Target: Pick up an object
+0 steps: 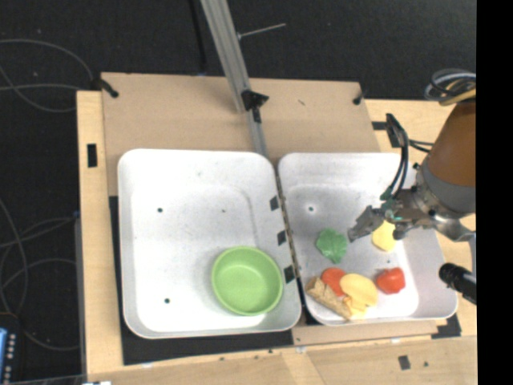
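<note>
My gripper [382,226] hangs over the right bin [321,183], near that bin's right side. Its fingers are open and spread to either side of a small yellow object [385,238] that lies just under them; nothing is lifted. A small green object [331,245] lies to the gripper's left. Along the bin's front edge sit an orange-red piece [333,279], a yellow piece [361,289], a red piece [391,280] and a tan piece [324,297].
The left bin [176,191] holds a green bowl [247,280] near its front right corner. A metal pole [228,46] slants up from the back of the divider between the bins. Cables run behind the arm at the right.
</note>
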Available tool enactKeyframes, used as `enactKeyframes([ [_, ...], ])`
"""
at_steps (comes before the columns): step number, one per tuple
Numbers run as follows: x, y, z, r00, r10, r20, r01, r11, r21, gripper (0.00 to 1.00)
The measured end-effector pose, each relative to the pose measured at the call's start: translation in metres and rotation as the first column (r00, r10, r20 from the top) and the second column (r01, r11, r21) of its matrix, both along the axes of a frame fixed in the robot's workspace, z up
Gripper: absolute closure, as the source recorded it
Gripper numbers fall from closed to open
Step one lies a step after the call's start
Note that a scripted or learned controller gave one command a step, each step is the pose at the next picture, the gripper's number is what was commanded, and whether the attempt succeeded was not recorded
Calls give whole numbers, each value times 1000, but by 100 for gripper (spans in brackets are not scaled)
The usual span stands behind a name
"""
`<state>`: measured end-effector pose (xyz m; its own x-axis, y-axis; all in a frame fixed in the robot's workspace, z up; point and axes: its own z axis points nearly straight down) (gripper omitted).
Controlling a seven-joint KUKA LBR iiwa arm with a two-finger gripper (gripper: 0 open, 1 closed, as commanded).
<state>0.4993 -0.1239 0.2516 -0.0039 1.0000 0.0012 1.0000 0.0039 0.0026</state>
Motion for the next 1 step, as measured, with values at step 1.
enactKeyframes([
  [1,0,-1,0,1000,-3,1,3,1000,-1,0],
])
